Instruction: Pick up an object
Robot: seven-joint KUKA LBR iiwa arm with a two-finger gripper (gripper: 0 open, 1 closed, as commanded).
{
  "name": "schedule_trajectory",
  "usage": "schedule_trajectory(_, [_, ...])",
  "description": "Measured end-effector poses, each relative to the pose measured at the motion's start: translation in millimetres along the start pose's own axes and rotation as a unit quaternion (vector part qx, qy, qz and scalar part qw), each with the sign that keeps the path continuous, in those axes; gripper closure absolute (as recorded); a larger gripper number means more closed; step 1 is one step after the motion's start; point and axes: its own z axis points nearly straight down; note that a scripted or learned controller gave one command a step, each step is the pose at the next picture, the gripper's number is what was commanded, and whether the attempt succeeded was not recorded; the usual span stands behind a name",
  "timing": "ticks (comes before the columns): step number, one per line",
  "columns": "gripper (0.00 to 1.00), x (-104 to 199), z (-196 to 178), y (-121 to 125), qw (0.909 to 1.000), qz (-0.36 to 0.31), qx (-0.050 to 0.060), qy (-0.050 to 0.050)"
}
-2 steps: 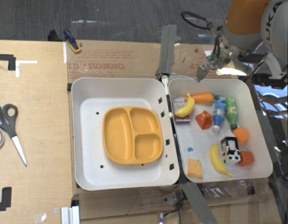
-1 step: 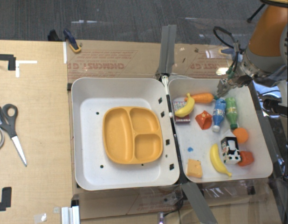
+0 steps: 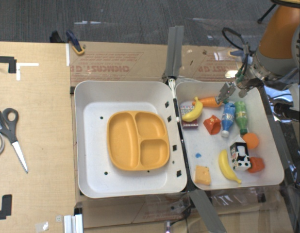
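Note:
The right bin (image 3: 266, 125) holds several toys: an orange carrot (image 3: 208, 101), a small yellow banana (image 3: 192, 110), a red cup (image 3: 212, 124), a blue bottle (image 3: 228, 119) and a green bottle (image 3: 241, 116). Lower down lie an orange ball (image 3: 250, 141), a black-and-white cow figure (image 3: 240, 156), a red tomato (image 3: 256, 164), a larger banana (image 3: 228, 167) and a tan cheese wedge (image 3: 203, 175). My gripper (image 3: 232, 92) hangs at the bin's far side, just above the tops of the two bottles and the carrot's right end. Its fingers stand open with nothing between them.
The left bin (image 3: 87, 130) holds a yellow divided plate (image 3: 138, 141). A small dark box (image 3: 190, 124) and a blue chip (image 3: 198, 155) lie in the right bin. Scissors (image 3: 11, 135) rest on the bench at far left. The grey divider strip (image 3: 174, 52) runs behind the bins.

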Motion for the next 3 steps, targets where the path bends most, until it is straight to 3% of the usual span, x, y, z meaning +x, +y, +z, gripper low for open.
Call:
schedule_trajectory(1, [0.00, -47, 123, -7, 0.9993, -0.037, -0.003, 0.002])
schedule_trajectory(2, [1.00, -48, 114, -7, 0.9993, -0.038, -0.003, -0.001])
schedule_trajectory(3, [1.00, -36, -16, 27, 0.9989, 0.047, -0.001, 0.000])
